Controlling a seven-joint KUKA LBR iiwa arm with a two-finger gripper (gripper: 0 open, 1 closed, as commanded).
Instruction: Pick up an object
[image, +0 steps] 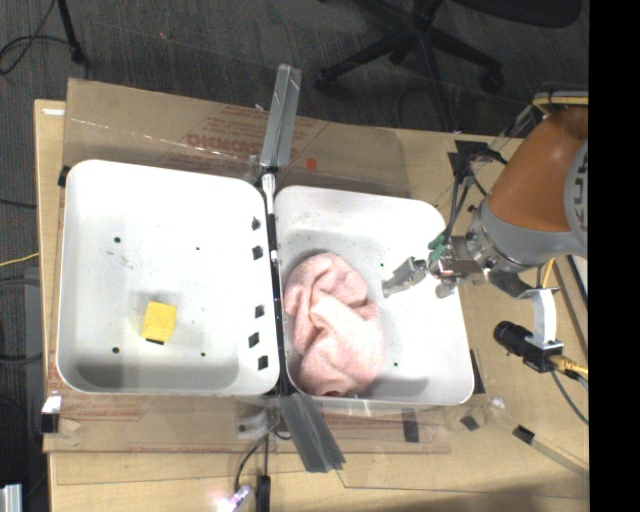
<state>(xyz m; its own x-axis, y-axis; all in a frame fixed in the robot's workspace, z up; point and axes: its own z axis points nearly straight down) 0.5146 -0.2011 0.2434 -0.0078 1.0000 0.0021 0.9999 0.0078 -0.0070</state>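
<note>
Two white bins (160, 180): fingers (400, 275) hang beside the pink cloth (332, 322), spread unclear, holding nothing.

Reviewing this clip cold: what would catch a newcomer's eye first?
Most likely the crumpled pink cloth, heaped against the left wall of the right bin. Next, the small yellow block lying alone in the left bin, and the gripper poised just right of the cloth.

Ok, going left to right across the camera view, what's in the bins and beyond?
Yellow sponge in the left bin → pink cloth in the right bin → gripper → the arm's orange band.
</note>
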